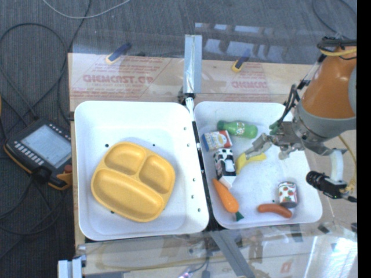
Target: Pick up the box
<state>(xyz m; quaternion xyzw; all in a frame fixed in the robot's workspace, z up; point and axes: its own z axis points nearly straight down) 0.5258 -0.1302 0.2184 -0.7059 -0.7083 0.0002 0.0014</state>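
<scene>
A yellow divided tray (133,181) is lying in the middle of the left bin (93,120). In the right bin (313,210), the box (217,139), small and printed in orange and white, is sitting at about ten o'clock, close to the left wall. Just below it, a black-and-white carton (225,163) is lying, and a carrot (226,198) is pointing toward seven o'clock. A green bottle (238,129) is resting at twelve o'clock, a banana (250,161) near the centre. The gripper (261,146) is hovering over the banana, at about three o'clock from the box and apart from it; whether its fingers are spread or closed cannot be told. A sausage (275,210) and a small can (287,193) are lying at five o'clock.
</scene>
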